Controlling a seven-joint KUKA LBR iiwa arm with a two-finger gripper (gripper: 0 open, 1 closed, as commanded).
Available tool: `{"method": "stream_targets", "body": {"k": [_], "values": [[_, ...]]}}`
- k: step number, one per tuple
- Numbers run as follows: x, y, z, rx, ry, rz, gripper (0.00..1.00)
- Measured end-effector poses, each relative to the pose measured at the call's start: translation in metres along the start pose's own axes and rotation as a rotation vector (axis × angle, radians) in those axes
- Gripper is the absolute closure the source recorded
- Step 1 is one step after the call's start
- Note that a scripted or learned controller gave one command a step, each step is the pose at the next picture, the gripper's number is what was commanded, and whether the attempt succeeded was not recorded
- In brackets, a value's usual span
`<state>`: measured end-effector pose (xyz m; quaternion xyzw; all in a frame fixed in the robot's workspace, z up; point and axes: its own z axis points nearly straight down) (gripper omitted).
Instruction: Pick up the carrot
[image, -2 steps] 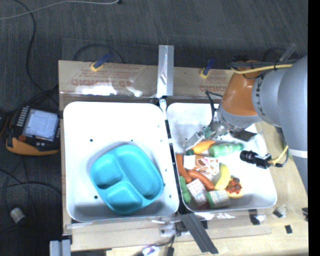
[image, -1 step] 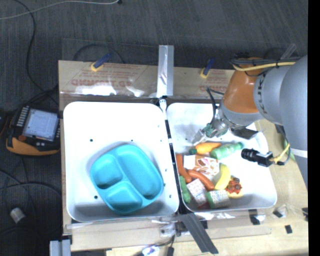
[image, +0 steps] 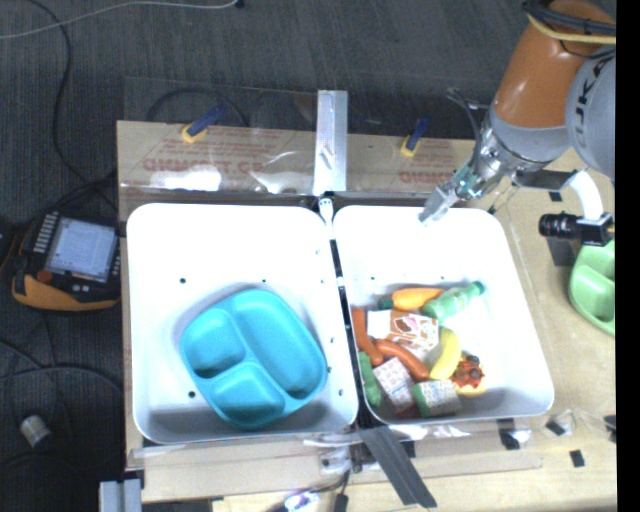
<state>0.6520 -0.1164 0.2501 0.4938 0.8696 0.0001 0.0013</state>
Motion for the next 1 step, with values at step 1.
{"method": "stream_targets", "body": {"k": [1], "values": [[0.0001, -0.0002, 0.0003, 0.001, 0.0, 0.0, 0.0]]}}
